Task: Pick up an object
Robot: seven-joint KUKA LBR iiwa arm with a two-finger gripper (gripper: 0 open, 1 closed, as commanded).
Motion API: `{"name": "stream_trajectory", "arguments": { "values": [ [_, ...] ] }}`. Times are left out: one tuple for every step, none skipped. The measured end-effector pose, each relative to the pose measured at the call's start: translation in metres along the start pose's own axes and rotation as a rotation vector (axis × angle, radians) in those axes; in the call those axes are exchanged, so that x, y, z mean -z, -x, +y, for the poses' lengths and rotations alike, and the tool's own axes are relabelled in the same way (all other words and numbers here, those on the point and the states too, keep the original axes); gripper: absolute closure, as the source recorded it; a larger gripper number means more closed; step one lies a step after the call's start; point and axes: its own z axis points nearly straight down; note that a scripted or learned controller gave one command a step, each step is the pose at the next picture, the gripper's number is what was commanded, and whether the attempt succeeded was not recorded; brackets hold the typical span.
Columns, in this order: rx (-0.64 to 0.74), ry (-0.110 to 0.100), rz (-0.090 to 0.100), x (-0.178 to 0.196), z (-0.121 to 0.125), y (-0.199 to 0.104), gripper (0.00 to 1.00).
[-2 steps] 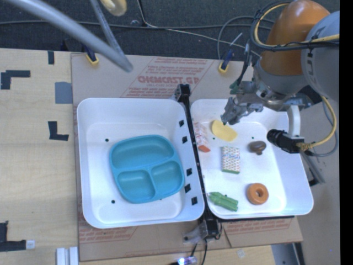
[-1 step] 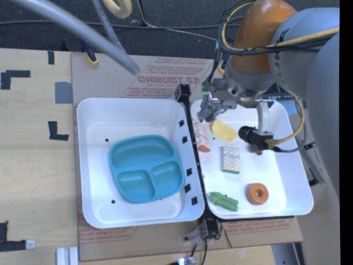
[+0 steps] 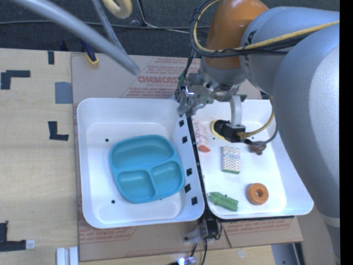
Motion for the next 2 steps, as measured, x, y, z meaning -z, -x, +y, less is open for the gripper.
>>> {"name": "stream_trajectory", "arguments": {
  "values": [
    [0.001,0.002,0.001,0.0074,0.0235,-0.0505,1.00],
    [-0.002,-0.001,0.000,0.0070,0.0224,-0.0479,0.00]
  ]
}}
